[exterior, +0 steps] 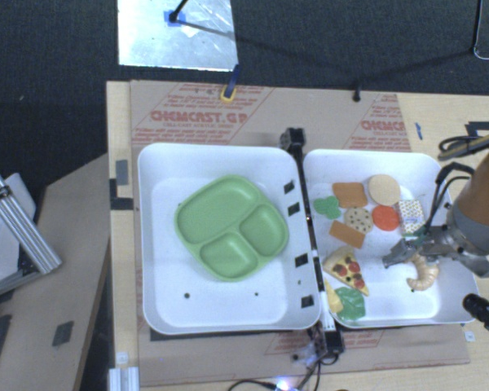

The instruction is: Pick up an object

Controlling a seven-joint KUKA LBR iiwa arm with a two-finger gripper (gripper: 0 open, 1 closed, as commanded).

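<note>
The right white bin (448,312) holds several toy foods: a pizza slice (346,269), a tan curved pastry (424,276), a red disc (385,217), a speckled cookie (358,219), a round cream bun (384,189), a brown toast (350,194) and an orange slab (347,234). My gripper (403,252) hangs low over the right part of this bin. It is just above and left of the tan pastry and below a sprinkled wafer (411,214). Nothing can be seen held in it.
A green divided plate (231,227) lies in the left bin (159,300). A green leaf piece (352,304) and a yellow piece (332,298) sit at the right bin's front left corner. Black clips line the wall between the bins (303,235). The grey arm (481,210) covers the right bin's right edge.
</note>
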